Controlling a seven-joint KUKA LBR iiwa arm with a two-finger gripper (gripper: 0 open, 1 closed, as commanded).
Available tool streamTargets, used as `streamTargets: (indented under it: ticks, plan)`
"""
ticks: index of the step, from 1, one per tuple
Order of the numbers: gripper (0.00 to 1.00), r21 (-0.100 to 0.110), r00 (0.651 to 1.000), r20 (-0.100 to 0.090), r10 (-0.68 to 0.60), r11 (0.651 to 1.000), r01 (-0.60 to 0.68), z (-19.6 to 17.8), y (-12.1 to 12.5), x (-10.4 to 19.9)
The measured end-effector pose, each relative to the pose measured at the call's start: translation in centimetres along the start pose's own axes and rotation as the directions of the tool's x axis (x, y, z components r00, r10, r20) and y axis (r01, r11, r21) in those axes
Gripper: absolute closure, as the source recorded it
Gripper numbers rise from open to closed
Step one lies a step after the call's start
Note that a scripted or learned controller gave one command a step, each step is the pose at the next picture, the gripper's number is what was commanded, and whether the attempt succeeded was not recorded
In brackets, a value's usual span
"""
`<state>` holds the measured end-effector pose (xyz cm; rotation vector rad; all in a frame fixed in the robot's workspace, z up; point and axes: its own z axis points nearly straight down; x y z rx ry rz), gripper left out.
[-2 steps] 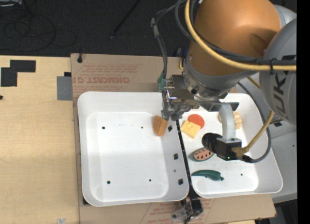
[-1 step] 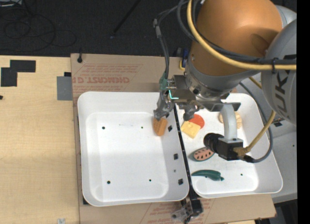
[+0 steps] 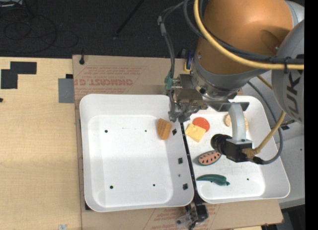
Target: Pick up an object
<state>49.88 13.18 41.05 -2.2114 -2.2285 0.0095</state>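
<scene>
A small orange-tan block (image 3: 164, 128) rests in the left bin (image 3: 124, 194), close against its right wall. My gripper (image 3: 176, 115) hangs over the divide between the two bins, just above and to the right of that block. Nothing shows as held. The big orange and grey wrist hides the back of the right bin (image 3: 268, 189). In the right bin lie a red disc (image 3: 201, 123), a yellow wedge (image 3: 195, 133), a watermelon slice (image 3: 209, 158) and a green pod (image 3: 213, 179).
A pale rounded piece (image 3: 227, 120) peeks out beside the arm in the right bin. A black fitting with a cable (image 3: 231, 149) hangs off the arm over that bin. Brown cardboard (image 3: 119, 77) lies under both bins, on a wooden bench (image 3: 35, 149).
</scene>
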Motion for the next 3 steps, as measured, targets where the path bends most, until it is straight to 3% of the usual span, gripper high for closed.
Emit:
streamTargets:
  ticks: [1, 2, 3]
  plan:
    - [1.0, -0.009, 1.0, -0.005, 0.003, 1.0, -0.003, -6.4, -0.2, 4.5]
    - [1.0, 0.001, 1.0, 0.0, 0.011, 1.0, -0.011, -3.8, -2.4, -1.0]
    - [1.0, -0.01, 1.0, -0.004, 0.005, 1.0, -0.005, -10.7, 1.0, 2.1]
